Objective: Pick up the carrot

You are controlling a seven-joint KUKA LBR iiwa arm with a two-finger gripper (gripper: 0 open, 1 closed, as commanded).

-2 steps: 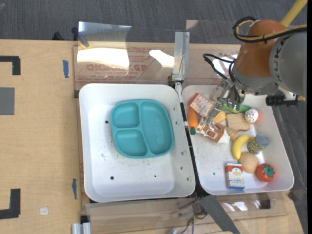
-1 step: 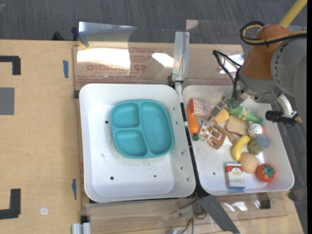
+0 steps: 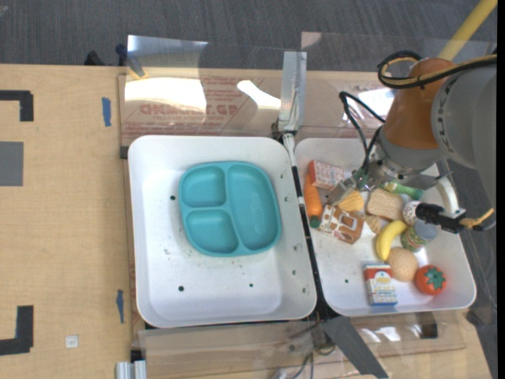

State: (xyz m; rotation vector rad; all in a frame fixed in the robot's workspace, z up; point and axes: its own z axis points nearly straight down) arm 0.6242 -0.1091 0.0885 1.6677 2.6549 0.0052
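1. The carrot [image 3: 314,199] sits in the right bin [image 3: 454,298], tight against that bin's left wall, pretty much upright in the view, orange with nothing lying on top of it.
2. The arm [image 3: 418,113] comes in from the right, with its orange band over the far side of the right bin. The gripper [image 3: 357,181] is down among the toys, a bit right of the carrot and not touching it as far as I can see.
3. Honestly I cannot tell if the pincer is apart or together; it's a dark tangle of metal and cable there.
4. Around the gripper: a red and white box [image 3: 326,172] just far of it, a patterned carton [image 3: 342,223] near of it, and a slice of bread [image 3: 383,204] to its right.
5. Further right and nearer: a banana [image 3: 387,238], a beige egg-ish thing [image 3: 403,264], a tomato [image 3: 429,279] and a small red, white and blue carton [image 3: 381,283].
6. The left bin [image 3: 158,290] holds a teal divided plate [image 3: 230,208], well apart from the carrot.
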